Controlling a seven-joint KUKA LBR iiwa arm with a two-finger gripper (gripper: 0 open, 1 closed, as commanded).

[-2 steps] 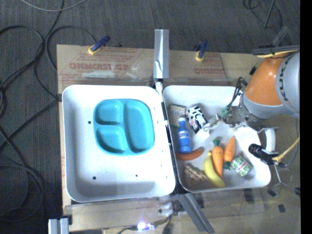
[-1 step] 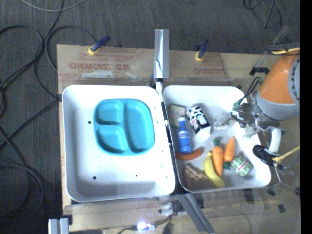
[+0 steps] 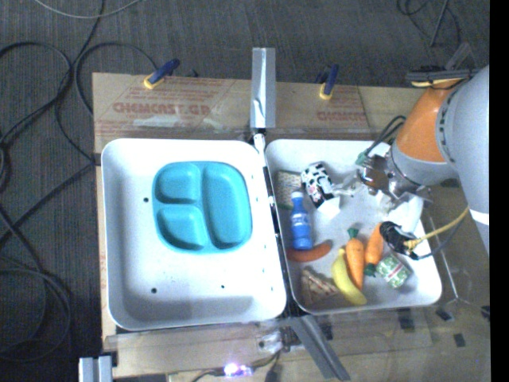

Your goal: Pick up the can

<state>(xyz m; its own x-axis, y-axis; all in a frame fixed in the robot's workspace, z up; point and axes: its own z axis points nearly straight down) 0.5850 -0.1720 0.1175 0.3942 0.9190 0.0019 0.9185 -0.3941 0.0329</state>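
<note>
In the upper right of the frame, the gripper (image 3: 352, 185) hung low over the top part of the right bin (image 3: 436, 291); whether it was open or closed could not be told, and nothing was seen held in it. Just to its left stood a black-and-white spotted container (image 3: 316, 183), the nearest thing to it. The can (image 3: 392, 271), judged to be the small green-and-white cylinder, lay on its side in the lower right corner of that bin, apart from the gripper and below it in the frame. Its place near the bin wall probably left little room on that side. Two carrots (image 3: 364, 253) lay just to its left, one seeming to touch it, with a banana (image 3: 347, 277) beside them; these crowded the approach. Further left were a blue bottle (image 3: 300, 223), a sausage (image 3: 310, 251) and a brown biscuit-like piece (image 3: 318, 285). The left bin (image 3: 119, 213) held a blue divided tray (image 3: 203, 205), well clear of the work.
</note>
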